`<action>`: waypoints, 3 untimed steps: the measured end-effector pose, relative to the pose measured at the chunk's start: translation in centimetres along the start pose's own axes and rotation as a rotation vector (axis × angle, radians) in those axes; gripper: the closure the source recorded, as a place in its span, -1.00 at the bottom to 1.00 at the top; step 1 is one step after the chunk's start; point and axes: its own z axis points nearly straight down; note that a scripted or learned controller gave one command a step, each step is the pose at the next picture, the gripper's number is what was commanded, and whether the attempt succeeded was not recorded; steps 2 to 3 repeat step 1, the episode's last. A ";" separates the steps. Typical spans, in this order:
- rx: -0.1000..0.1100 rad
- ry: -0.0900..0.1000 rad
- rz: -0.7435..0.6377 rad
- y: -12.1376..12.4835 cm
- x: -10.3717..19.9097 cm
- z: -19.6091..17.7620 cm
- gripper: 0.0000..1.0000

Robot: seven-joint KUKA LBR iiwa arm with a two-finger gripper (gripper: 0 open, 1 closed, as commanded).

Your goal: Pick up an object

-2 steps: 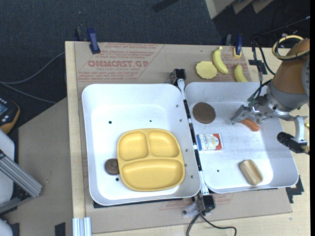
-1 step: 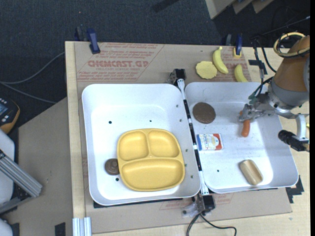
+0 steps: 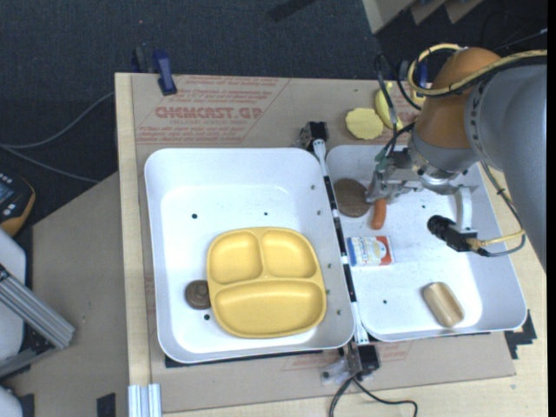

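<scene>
While the grey arm reaches in from the right over the far part of the right bin, its gripper hangs low above a small orange stick, shaped like a carrot or sausage, with a brown disc just to the left. Whether the gripper is spread or closed cannot be told; nothing is visibly held. This looks like the approach step, before any grasp. Next, the gripper likely needs to settle around the orange stick and close. Nearer lie a small card and a tan block. A yellow divided plate fills the left bin.
</scene>
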 end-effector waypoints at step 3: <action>-0.005 -0.002 0.004 -5.5 5.3 -10.7 1.00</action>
